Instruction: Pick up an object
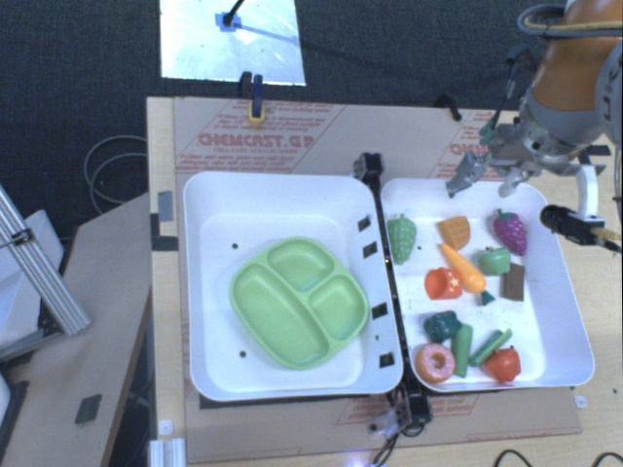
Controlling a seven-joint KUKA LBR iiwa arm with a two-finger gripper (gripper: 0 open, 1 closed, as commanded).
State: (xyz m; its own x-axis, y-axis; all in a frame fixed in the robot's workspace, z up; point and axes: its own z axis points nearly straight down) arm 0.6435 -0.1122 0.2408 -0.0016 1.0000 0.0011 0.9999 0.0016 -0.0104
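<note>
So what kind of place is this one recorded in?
Probably a robotics lab bench: a robot arm over two white bins, toy food, and a green divided plate.

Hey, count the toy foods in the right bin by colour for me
Green: 5 (leafy piece, pepper, broccoli, two sticks)
Orange: 2 (carrot, wedge)
Red: 2
Purple: 1 (grapes)
Brown: 1
Pink: 1 (donut)
Total: 12

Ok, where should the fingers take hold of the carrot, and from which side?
Probably grip the carrot at its thick orange middle, coming straight down. It lies flat and slanted, so close across its narrow width. The tomato touches its lower left side, leaving little room there.
</note>
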